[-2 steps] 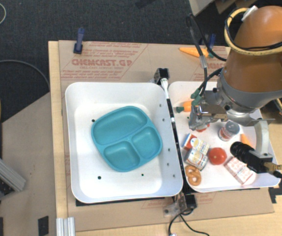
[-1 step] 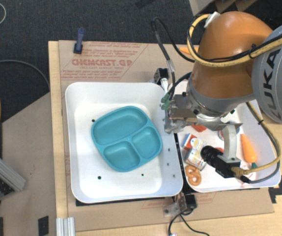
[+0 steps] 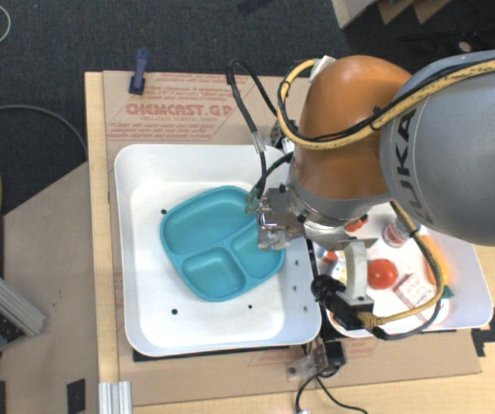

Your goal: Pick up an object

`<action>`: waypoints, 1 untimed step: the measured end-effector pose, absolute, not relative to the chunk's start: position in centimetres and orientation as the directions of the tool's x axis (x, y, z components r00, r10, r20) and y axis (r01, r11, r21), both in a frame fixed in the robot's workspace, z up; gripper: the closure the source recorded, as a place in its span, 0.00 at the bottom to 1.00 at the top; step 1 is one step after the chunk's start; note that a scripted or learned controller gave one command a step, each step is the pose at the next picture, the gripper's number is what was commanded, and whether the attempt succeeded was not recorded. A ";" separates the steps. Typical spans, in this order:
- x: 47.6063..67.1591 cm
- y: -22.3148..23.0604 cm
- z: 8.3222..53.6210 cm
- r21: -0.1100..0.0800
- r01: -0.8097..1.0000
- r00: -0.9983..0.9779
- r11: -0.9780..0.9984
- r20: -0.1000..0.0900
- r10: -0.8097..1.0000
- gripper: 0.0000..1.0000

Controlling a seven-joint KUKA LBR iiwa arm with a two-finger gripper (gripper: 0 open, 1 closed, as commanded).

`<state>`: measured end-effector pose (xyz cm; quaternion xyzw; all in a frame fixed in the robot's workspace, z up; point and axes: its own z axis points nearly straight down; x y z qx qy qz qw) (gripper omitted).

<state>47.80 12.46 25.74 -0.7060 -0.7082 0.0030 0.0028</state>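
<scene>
- I see the arm [image 3: 403, 136] coming in from the right of the frame, its orange band and grey wrist covering much of the upper right.
- The pincer [image 3: 273, 227] sits low at centre frame, over the strip where the two white bins meet, just at the right edge of the teal plate.
- I cannot tell from here how the pincer stands (the wrist body hides most of it), nor whether it touches the plate.
- The teal divided plate [image 3: 217, 244] lies flat in the left bin [image 3: 144, 257], towards that bin's right side, tilted diagonally in the picture, with three compartments facing up.
- A few small dark specks dot the left bin's floor around the plate.
- The right bin [image 3: 463, 304] is mostly covered by the arm; in its lower part I make out a red round object [image 3: 383, 272], a small patterned card-like piece [image 3: 414, 291] just right of it, and another red-and-white item [image 3: 396, 234] above (too hidden to name).
- Black and yellow cables loop around the wrist and down towards the bottom centre.
- Both bins rest on a cardboard-covered counter [image 3: 178, 102] with red printed lettering at upper centre; a small blue clip [image 3: 139, 72] sits at its upper left corner.
</scene>
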 end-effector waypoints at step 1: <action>49.8 17.7 41.8 0.020 1.000 -0.008 0.008 0.009 1.000 1.00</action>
